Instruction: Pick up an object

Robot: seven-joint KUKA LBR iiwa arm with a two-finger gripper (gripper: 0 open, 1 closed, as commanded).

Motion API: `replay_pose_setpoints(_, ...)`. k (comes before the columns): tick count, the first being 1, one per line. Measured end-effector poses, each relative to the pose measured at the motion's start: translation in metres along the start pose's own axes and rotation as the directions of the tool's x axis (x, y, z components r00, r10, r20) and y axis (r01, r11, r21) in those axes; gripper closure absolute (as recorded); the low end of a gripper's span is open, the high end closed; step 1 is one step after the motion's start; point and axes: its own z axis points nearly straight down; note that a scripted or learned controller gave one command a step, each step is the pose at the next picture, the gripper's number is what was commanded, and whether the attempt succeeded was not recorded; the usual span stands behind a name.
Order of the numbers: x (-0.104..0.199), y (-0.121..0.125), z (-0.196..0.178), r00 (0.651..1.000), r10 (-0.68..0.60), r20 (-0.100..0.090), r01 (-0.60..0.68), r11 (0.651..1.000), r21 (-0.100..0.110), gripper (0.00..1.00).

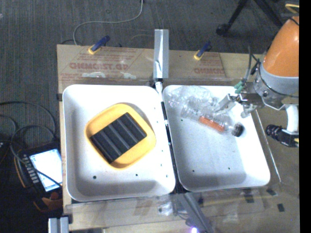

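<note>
A: Starting at the far left, what sits there?

B: A small tablet with a lit screen (43, 168) lies on the dark floor beside the tabletop (77, 62), with black cables near it. Next comes the left shallow white bin (73, 101). In it rests a yellow rounded-square plastic dish with a black ribbed insert (120, 135), turned at a slant and lying roughly in the bin's middle.

A: And behind the bins?

B: Two yellow clamps with blue handles, one (98, 44) at the left rear edge and another (202, 50) further right, grip the brown board. A grey metal upright (161, 57) stands between the bins at the back.

A: The right side?

B: The right shallow white bin (223, 171) holds a crumpled clear plastic bottle with an orange part and a dark cap (209, 113), lying in the bin's rear half, cap end toward the right.

A: The arm?

B: The gripper (232, 101) hangs over the bin's rear right part, just beside the bottle's upper right. Whether its fingers are apart or together, the view does not let one tell. Nothing visibly sits between them.
</note>
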Motion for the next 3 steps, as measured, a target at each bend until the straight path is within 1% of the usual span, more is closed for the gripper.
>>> replay_pose_setpoints(1,-0.008,0.026,0.062,0.988,-0.155,0.001,0.155,0.988,0.0,0.0)
replay_pose_setpoints(2,-0.016,0.058,0.162,0.997,-0.083,0.002,0.083,0.996,-0.02,0.0)
replay_pose_setpoints(3,-0.022,0.044,0.169,0.97,-0.24,0.022,0.241,0.97,-0.042,0.0)
